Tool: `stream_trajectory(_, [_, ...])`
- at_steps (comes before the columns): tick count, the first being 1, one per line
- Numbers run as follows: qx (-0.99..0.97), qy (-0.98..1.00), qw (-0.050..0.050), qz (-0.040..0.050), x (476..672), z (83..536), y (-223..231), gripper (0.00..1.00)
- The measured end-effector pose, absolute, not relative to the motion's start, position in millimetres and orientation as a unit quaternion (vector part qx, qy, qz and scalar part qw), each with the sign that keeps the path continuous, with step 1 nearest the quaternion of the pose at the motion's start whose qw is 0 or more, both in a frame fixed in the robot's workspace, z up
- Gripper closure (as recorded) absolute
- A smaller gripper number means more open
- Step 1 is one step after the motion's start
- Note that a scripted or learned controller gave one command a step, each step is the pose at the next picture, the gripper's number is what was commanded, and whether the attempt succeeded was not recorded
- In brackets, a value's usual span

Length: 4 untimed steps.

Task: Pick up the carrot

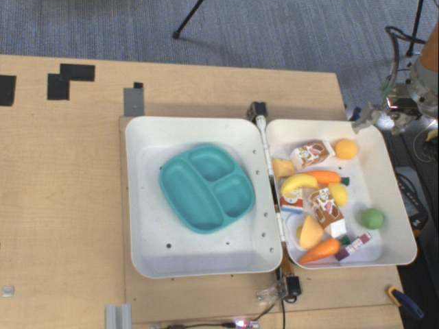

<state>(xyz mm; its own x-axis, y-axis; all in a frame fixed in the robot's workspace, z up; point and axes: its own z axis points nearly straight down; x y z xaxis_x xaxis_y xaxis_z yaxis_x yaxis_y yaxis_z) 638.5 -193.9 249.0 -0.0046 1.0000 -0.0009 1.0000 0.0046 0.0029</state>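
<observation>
The gripper (pixel 376 118) hangs at the upper right of the frame, just past the top right corner of the right bin (pixel 406 242), above the rim and not over the toys. Whether it is open or closed cannot be told from this angle. Nothing is seen in its grasp.

2 carrot-like pieces lie in the right bin. The upper carrot (pixel 324 177) lies roughly level near the bin's middle, its dark green end pointing right, touching the banana (pixel 300 183) on its left. The lower carrot (pixel 319 251) lies near the bin's bottom edge, slanting up to the right, just below a yellow wedge (pixel 310 233). Both are well apart from the gripper.

Around them sit a packet (pixel 310 154) and an orange ball (pixel 346 149) toward the top, a lemon (pixel 338 195) just below the upper carrot, a carton (pixel 326 210) between the 2 carrots, and a green ball (pixel 372 218) alone on the right.

The left bin (pixel 137 184) holds a teal plate (pixel 206 187) with 3 compartments. Both bins sit on the bench (pixel 62 204).
</observation>
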Motion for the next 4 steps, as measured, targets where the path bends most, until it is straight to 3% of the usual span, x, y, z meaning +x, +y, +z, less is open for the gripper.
stream_trajectory(1, [0.707, 0.708, 0.000, 0.0000, 569.9, 171, -194, 0.00])
stream_trajectory(2, [0.703, 0.711, 0.008, 0.0058, 592.3, 106, -180, 0.00])
stream_trajectory(4, [0.768, 0.640, 0.013, 0.0134, 608.4, 100, -169, 0.00])
